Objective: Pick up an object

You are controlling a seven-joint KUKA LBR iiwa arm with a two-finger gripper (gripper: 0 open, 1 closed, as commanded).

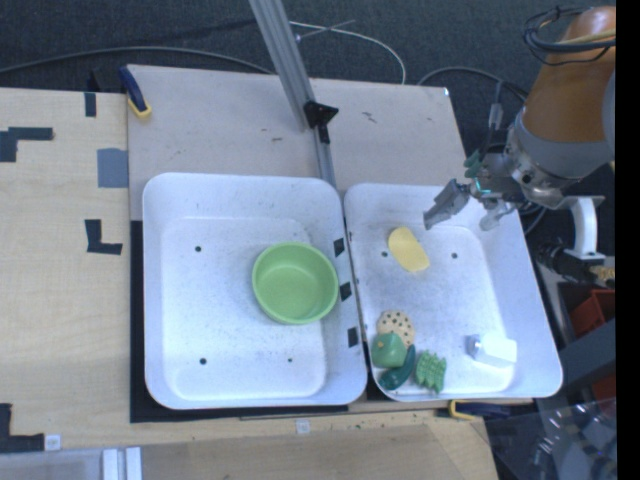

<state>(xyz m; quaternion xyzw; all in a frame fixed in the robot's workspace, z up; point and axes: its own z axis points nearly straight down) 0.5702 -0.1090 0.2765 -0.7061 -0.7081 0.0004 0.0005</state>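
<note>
My gripper (466,208) hangs over the far right part of the right bin (520,278), open with nothing between its fingers. A yellow oval object (407,249) lies on the bin floor just left of and below the gripper, apart from it. At the bin's near edge lies a cluster: a tan spotted piece (395,324), a green rounded toy (390,350) and a green leafy piece (431,370). A small white object (492,349) rests at the near right. In the left bin (190,268) stands a green bowl (294,283).
A slanted metal pole (290,53) crosses the bench behind the bins and ends at a black clamp (319,114). Cables trail over the dark floor at the back. A blue and yellow clip (135,92) sits at the board's far left corner.
</note>
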